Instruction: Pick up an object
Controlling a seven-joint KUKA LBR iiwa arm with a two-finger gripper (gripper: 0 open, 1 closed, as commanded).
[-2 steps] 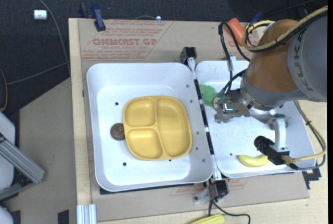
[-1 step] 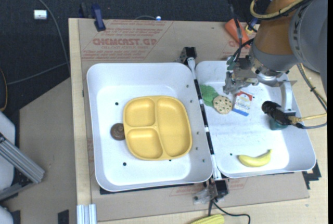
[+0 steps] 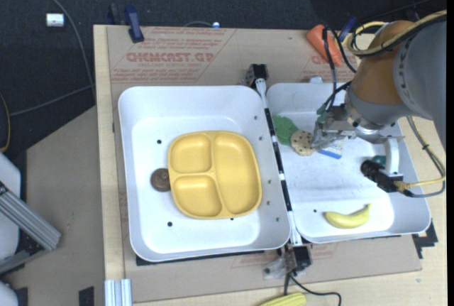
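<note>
Left shallow white bin (image 3: 135, 177): yellow three-compartment plastic plate (image 3: 213, 175) at centre; small brown round object (image 3: 160, 179), possibly a cookie, touching its left edge. Right shallow white bin (image 3: 404, 216): yellow plastic banana (image 3: 347, 217) near front; tan perforated disc (image 3: 303, 142) and green flat piece (image 3: 284, 130) at left wall.

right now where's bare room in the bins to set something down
Left bin: strips behind and in front of the yellow plate. Right bin: the floor between the banana and the gripper. Crowded around the gripper, by the cookie and green item.
</note>
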